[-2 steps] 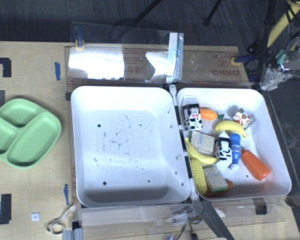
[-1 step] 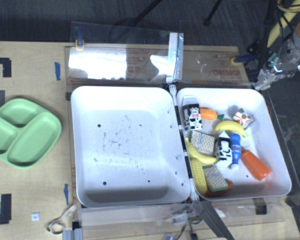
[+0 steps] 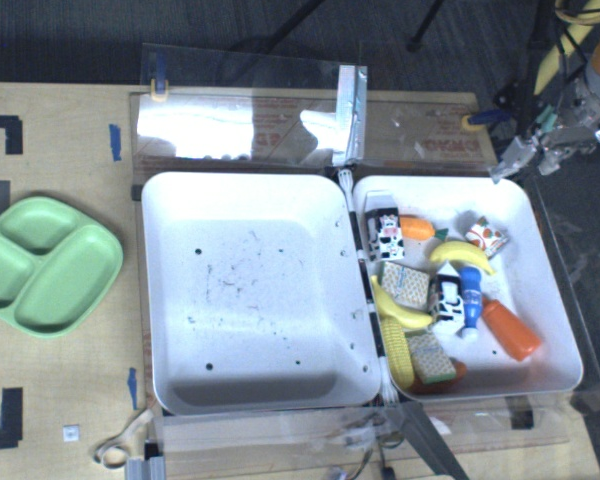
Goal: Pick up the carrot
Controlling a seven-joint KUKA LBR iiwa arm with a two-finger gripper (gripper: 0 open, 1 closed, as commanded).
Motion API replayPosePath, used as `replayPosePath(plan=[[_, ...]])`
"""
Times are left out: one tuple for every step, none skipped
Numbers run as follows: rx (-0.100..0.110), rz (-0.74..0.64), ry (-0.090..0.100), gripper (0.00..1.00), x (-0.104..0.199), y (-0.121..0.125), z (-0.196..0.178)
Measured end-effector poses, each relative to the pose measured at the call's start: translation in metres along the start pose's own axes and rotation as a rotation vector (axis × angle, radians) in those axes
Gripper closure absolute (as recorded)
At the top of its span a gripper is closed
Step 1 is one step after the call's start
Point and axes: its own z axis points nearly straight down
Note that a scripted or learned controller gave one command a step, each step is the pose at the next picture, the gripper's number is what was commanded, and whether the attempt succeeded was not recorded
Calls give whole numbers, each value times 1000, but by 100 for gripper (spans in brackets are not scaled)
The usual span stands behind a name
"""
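The carrot (image 3: 510, 331), an orange tapered piece, lies in the right white bin (image 3: 555, 268) near its front right corner, just right of a blue-capped bottle (image 3: 470, 298). My gripper (image 3: 510, 160) hangs at the far right, above the back right corner of that bin, well apart from the carrot and from everything else in the bin. The arm behind it is blurred among yellow cables.
The right bin also holds two bananas (image 3: 460, 256), cow-patterned boxes (image 3: 386, 236), a small orange item (image 3: 417, 230), sponges (image 3: 405, 285) and a red-white carton (image 3: 487, 236). The left bin (image 3: 180, 208) lies beside it. A green divided plate (image 3: 45, 265) sits on the bench at far left.
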Motion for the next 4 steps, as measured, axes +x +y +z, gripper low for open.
replayPosePath(plan=[[3,28,3,0,92,14,101],[-2,-92,2,0,91,-16,151],[0,-141,0,0,116,15,152],[4,-143,4,100,116,15,143]])
